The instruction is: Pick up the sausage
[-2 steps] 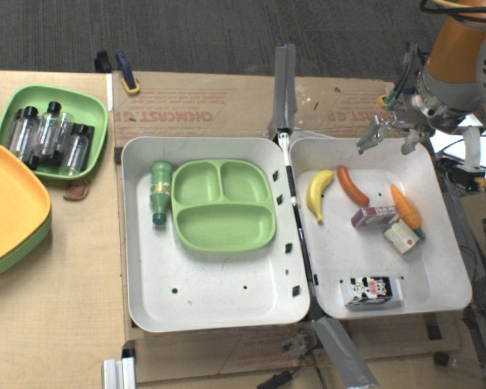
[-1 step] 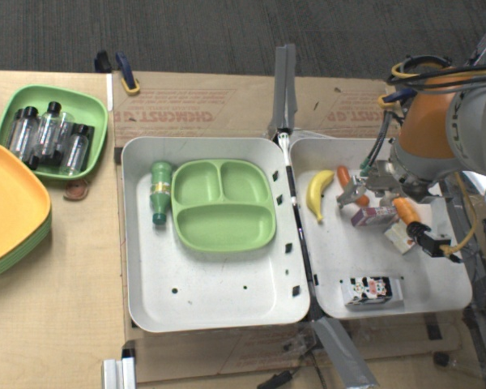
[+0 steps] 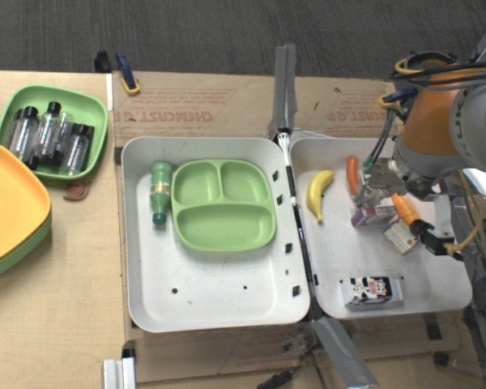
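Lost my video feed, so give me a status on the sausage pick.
Gripper low in the right bin, beside the sausage. Sausage lying on the bin floor, not lifted. Banana close on its other side, small carton under the gripper.

I see the bench (image 3: 57,314) carrying two white bins (image 3: 146,298) mid-bench, orange plates (image 3: 12,209) at its left edge, and a green tray (image 3: 89,108) of bottles (image 3: 49,140) far-left.

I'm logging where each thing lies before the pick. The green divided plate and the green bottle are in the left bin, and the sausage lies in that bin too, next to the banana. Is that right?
Not quite. The camera view shows the sausage in the right bin, beside the banana. The green divided plate and the green bottle are in the left bin, as you said.
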`<state>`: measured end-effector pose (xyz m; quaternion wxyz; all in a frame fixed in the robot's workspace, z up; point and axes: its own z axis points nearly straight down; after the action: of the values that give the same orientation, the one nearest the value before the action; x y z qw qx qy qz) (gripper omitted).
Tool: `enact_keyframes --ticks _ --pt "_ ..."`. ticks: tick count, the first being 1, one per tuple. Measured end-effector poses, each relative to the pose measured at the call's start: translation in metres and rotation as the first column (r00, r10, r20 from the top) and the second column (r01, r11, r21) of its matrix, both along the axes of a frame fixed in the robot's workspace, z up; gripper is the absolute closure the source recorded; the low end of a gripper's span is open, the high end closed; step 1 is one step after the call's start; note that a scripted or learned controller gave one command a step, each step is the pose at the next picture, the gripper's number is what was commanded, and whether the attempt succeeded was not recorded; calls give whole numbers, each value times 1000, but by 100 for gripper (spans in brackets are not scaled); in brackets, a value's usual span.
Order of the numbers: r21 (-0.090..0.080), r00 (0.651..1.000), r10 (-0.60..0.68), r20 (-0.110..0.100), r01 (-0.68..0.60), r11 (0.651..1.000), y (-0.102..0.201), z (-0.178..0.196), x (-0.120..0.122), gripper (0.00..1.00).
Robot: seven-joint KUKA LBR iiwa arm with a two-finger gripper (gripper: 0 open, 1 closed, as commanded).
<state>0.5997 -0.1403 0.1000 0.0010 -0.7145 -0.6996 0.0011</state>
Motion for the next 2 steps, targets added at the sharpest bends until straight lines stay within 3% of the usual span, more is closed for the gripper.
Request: enact_keyframes --ticks 1,2 --pt "-1 1000 18 3 -18 1000 19 -9 29 100" --pt "0 1000 15 1 -15 1000 43 -9 -6 100"
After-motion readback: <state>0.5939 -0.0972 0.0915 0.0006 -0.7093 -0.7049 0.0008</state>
